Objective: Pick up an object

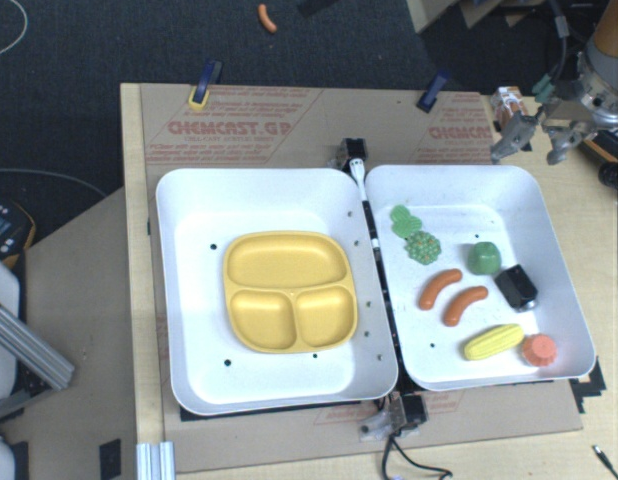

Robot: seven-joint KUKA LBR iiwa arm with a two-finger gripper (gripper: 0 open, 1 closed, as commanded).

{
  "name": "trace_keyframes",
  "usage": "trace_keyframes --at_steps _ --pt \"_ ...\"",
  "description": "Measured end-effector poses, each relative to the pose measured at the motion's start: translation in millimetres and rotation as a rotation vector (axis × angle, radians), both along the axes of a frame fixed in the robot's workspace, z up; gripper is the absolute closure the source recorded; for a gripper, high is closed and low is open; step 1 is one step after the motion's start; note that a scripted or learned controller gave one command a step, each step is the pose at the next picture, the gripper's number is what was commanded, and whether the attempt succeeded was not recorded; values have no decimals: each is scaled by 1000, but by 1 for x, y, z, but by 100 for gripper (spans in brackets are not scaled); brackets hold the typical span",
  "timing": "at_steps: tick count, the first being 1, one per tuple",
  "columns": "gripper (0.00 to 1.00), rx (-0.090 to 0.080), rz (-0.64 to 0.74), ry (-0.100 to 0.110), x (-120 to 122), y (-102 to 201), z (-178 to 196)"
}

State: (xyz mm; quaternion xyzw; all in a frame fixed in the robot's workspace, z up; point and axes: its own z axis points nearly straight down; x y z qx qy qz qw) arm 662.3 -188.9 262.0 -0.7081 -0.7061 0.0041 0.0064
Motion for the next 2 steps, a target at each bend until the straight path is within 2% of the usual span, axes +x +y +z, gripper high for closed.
trace_keyframes --at_steps 1,2 --pt "0 -3 3 -14 2 1 9" --pt "0 -2 3 -8 4 -3 -53"
